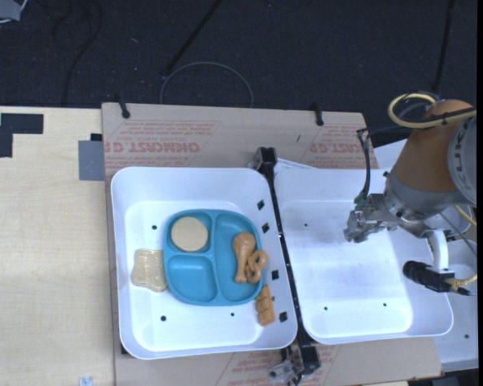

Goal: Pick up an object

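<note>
A blue divided plate [195, 281] lies in the left bin [137, 191]. On it rest a round tan cookie [188, 233] and a brown pretzel-like piece [248, 256]. A pale bread-like piece [149, 269] lies beside the plate's left edge, and a small brown piece [264, 305] lies by its lower right edge. My gripper [360, 225] hangs over the upper middle of the right bin [338, 320], far from all these things, with nothing seen between its fingers.
The two white bins meet at a black clamp strip [275, 240] down the middle. They rest on a cardboard sheet [225, 131] on a pale wood bench [40, 240]. The arm's orange band [427, 151] rises over the right bin's upper right corner.
</note>
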Tool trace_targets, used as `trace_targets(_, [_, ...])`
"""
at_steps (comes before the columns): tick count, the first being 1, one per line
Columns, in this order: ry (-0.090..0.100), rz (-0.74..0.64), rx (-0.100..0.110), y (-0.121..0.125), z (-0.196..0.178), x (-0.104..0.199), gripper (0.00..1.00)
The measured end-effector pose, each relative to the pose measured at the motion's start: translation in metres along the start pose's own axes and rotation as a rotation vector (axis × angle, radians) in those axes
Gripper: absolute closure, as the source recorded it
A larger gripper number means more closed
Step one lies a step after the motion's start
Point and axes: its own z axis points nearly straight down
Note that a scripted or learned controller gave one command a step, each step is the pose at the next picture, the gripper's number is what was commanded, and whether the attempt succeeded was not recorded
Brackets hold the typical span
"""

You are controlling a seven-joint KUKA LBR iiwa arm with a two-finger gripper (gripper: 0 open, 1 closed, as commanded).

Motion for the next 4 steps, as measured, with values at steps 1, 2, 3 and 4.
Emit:
trace_targets(1, [-0.002,-0.004,-0.007,0.004,-0.043,-0.001,1.0])
trace_targets(2, [-0.002,-0.004,-0.008,0.009,-0.105,-0.006,1.0])
trace_targets(3, [-0.001,-0.005,-0.003,0.009,-0.105,-0.007,1.0])
trace_targets(4, [0.001,-0.008,-0.003,0.026,-0.1,0.047,1.0])
